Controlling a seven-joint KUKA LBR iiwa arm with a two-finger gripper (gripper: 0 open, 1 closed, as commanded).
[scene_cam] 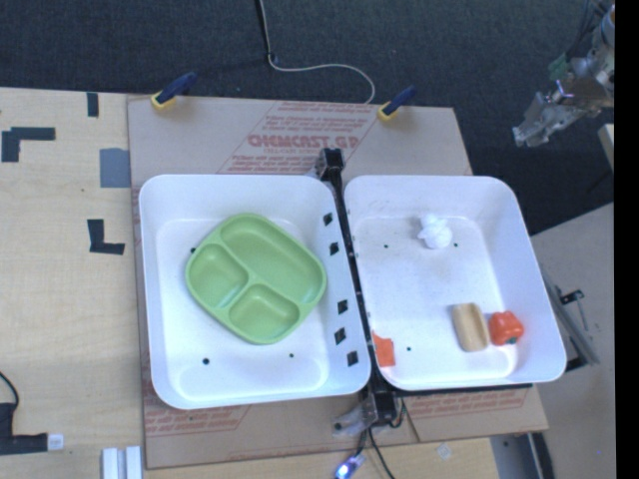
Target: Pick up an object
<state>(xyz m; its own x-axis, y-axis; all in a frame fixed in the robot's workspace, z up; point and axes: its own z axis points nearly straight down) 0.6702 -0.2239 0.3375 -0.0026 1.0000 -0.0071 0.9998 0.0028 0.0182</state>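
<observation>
A green divided plate (256,278) lies in the left bin (160,267). The right bin (524,257) holds a small white crumpled object (434,232) near its back, a tan block (467,326) and an orange-red object (505,327) side by side near its front right, and a small orange piece (382,349) at its front left corner. My gripper (544,123) hangs at the upper right, beyond the right bin's far corner, well apart from all the objects. It is small and blurred.
The bins sit on a brown cardboard sheet (300,138) held by two yellow-and-blue clamps (173,90). A black cable (265,28) runs across the dark floor behind. A light wooden table (60,218) lies at the left.
</observation>
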